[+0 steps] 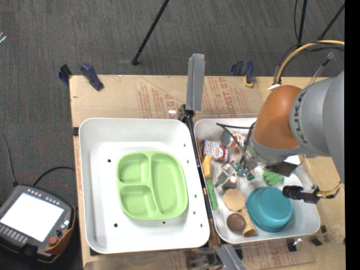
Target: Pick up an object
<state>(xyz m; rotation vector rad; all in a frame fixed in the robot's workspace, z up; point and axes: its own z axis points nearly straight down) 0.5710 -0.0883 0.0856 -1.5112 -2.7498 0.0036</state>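
Gripper (243, 167) low in right bin (310, 221) mid-frame, above clutter nr teal bowl (271, 208); jaws: can't tell.

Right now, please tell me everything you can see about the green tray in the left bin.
The green tray is light green, looks like matte plastic, and has rounded corners and three compartments: two smaller ones on its left, one long one on its right. It lies flat, slightly rotated, near the middle of the left bin, touching the bin floor.
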